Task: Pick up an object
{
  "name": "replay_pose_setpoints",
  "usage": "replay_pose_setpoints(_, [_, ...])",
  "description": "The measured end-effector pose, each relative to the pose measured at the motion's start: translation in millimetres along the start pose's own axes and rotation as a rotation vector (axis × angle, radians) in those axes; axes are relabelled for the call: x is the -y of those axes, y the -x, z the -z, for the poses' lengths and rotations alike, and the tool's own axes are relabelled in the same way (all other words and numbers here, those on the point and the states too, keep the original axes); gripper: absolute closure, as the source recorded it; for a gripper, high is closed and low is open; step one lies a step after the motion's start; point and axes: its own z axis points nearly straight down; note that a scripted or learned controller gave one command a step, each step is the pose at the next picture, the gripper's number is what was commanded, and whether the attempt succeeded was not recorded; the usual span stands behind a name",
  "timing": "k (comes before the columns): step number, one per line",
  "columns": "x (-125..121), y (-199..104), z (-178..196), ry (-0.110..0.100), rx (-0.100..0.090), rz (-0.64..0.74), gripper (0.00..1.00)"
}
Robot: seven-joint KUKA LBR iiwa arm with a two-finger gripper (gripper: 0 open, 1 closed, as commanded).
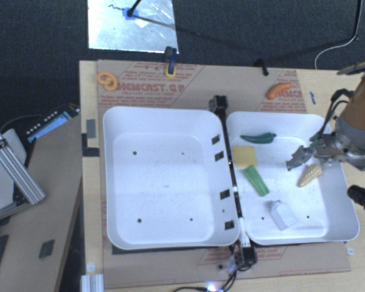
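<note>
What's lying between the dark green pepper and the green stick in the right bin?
The yellow block lies between the dark green pepper and the green stick, seen in the camera view.

I see the bench (188,81) as a tan board with red print, carrying two white bins side by side: the left bin (164,178) and the right bin (292,181). On the bare board along the far edge I see an orange ring (107,81) at left, a yellow clip (170,62) nearer the middle, and an orange sausage-shaped toy (278,90) at right.
</note>
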Motion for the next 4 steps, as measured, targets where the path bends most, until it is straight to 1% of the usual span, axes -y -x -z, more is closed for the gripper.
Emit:
replay_pose_setpoints(1, [-1.0, -0.3, 10.9, 0.003, 0.000, 0.003, 1.00])
replay_pose_setpoints(2, [-69.7, 42.4, -48.9, 0.002, 0.002, 0.002, 1.00])
replay_pose_setpoints(3, [-110.3, 41.5, 130.7, 0.022, 0.008, 0.004, 1.00])
replay_pose_setpoints(4, [-107.8, 41.2, 130.8, 0.007, 0.004, 0.007, 1.00])
